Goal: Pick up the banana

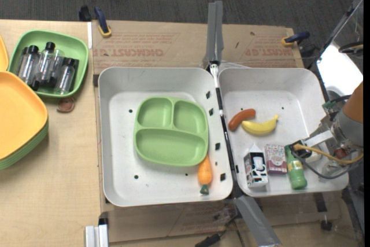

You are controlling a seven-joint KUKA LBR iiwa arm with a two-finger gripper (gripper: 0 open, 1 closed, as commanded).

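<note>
A green divided plate (171, 140) lies in the left bin (110, 142), well away from the fingers, a carrot (204, 173) touching its near corner. Nearer the fingers, the right bin (272, 87) holds a sausage (241, 118), two small cartons (265, 166) and a green bottle (296, 170).

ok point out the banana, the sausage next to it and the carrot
banana (259, 125): camera view, middle of its yellow body, right bin
sausage (241, 118): camera view, middle of its orange-red length, right bin
carrot (204, 172): camera view, orange body, left bin beside the green plate
</note>
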